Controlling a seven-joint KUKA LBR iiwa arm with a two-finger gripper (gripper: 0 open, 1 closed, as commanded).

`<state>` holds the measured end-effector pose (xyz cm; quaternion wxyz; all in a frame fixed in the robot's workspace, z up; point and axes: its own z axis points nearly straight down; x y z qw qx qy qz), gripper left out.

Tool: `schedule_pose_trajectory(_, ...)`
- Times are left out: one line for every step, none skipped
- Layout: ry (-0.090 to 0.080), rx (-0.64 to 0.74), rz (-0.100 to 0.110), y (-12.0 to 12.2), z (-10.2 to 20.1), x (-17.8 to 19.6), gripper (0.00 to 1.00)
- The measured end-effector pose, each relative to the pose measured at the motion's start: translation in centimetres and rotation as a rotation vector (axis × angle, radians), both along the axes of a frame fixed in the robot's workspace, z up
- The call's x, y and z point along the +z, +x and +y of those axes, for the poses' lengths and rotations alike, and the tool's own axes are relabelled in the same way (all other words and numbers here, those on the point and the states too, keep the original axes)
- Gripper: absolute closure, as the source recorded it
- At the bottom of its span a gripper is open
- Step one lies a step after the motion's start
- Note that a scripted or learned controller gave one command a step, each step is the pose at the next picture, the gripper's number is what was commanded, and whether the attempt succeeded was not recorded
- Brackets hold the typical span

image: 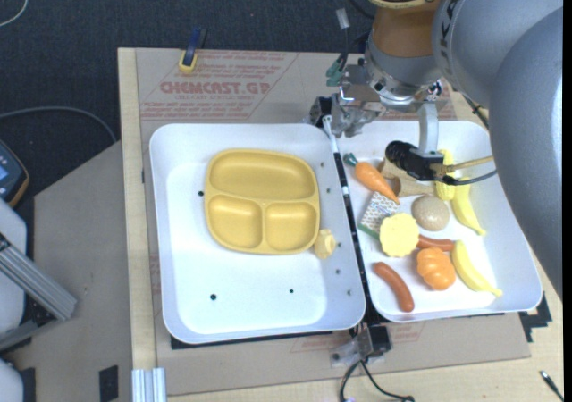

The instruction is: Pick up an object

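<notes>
Sitting flat in the left bin [179,302], the yellow divided plate [262,199] had its three compartments facing up. Just off the plate's lower right corner lay a small pale yellow piece [323,244], touching the plate's rim or very nearly so. Right of the plate, beyond its upper right corner, the gripper [338,119] hung over the far end of the seam where the two bins met. Whether the claw was released or clenched could not be told.

Further right of the plate, the toy foods lay crowded together in the right bin [511,257]. An orange carrot [375,180] lay nearest the plate, with a checkered wedge [377,210] just below it. Next came a round yellow slice [399,235] and a red sausage [393,286], then a tan potato-like lump [431,213] and an orange pumpkin-like piece [435,268]. Farthest from the plate lay one banana [466,204] and a second banana [472,268].
</notes>
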<state>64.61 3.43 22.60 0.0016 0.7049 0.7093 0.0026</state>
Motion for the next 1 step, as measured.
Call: schedule_pose_trajectory(-0.001, -0.004, 0.001, 1.61, 0.57, 0.72, 1.0)
